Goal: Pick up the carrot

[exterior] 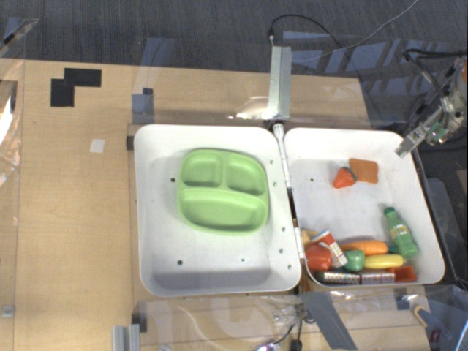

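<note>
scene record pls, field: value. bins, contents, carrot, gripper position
left bin: holds a green divided plate
right bin: loose toy food
carrot: orange, lying in the pile along the near wall, beside a yellow piece
other items: green bottle, orange-red piece, tan slab, red pieces at the near wall
gripper: over the right bin's far right corner, apart from the carrot
carrot status: not picked up

Green plate (223, 192) in white bin (157, 196); orange carrot (374, 247), green bottle (400, 232)
</note>
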`<state>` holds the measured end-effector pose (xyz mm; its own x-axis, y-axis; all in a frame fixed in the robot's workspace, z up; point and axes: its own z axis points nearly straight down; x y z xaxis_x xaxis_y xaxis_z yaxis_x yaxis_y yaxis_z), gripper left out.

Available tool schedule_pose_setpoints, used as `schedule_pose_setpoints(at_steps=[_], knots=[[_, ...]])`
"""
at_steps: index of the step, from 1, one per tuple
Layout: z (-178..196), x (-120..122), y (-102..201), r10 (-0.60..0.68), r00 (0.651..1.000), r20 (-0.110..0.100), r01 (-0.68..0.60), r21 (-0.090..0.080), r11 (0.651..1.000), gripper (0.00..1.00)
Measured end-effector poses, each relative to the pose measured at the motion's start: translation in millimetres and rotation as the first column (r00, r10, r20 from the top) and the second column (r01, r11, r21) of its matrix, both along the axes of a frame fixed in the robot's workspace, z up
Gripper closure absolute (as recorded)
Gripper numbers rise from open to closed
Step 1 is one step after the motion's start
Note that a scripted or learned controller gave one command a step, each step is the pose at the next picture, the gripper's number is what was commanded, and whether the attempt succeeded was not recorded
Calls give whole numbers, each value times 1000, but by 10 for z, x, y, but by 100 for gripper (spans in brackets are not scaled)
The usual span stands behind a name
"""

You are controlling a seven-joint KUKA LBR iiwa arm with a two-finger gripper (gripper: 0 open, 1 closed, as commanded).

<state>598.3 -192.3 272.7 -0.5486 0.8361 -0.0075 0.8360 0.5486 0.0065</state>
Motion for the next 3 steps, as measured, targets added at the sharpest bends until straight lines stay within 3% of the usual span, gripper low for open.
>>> schedule_pose_setpoints(at_steps=[1, 2, 3], knots=[[-835, 698, -118, -7, 1000, -2, 7, 1, 1000, 100], [-1419, 730, -115, 70, 998, -2, -70, 0, 998, 100], [-1802, 446, -30, 76, 997, 8, -76, -3, 997, 100]])
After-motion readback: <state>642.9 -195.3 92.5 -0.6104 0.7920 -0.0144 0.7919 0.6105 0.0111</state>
